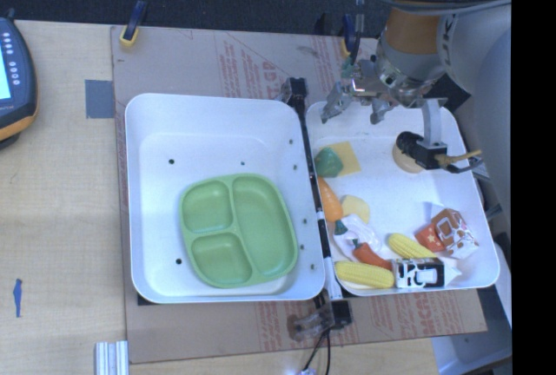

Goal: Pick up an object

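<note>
- The gripper (356,107) hangs over the far edge of the right bin (395,191), its fingers (333,110) spread wide with nothing between them.
- Nothing is picked up yet; the small things to choose from all lie in the right bin.
- Nearest the gripper, by the bin's far-left corner, a green ball (327,161) rests against a yellow slice (348,156).
- Along the left wall lies a carrot (328,198), with a pale yellow piece (355,208) just beside it.
- Along the near edge: a corn cob (363,275), a red chili (372,256) touching it, and a black-and-white block (420,274).
- A second corn cob (410,245) lies just beyond the block, and a red-and-white packet (445,233) sits by the right wall.
- The left bin (139,191) bears a green divided plate (238,230) (three compartments), close to its near edge.
</note>
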### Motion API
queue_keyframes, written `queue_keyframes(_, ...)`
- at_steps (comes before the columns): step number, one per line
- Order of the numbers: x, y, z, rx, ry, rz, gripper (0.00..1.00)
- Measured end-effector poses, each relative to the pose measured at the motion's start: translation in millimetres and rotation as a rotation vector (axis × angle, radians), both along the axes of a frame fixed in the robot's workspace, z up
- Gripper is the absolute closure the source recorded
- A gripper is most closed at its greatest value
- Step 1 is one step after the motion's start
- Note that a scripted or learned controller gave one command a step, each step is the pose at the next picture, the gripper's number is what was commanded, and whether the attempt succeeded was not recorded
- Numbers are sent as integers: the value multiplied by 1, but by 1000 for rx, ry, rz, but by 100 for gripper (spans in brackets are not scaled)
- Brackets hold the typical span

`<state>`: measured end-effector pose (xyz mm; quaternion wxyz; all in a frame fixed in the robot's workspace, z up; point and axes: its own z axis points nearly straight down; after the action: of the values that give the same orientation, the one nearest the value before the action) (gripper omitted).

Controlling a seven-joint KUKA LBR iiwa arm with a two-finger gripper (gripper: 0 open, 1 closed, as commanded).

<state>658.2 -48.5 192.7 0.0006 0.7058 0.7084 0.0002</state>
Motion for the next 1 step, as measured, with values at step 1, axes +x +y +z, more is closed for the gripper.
queue_keyframes(1, -2, 29, -1, 0, 6, 1, 0)
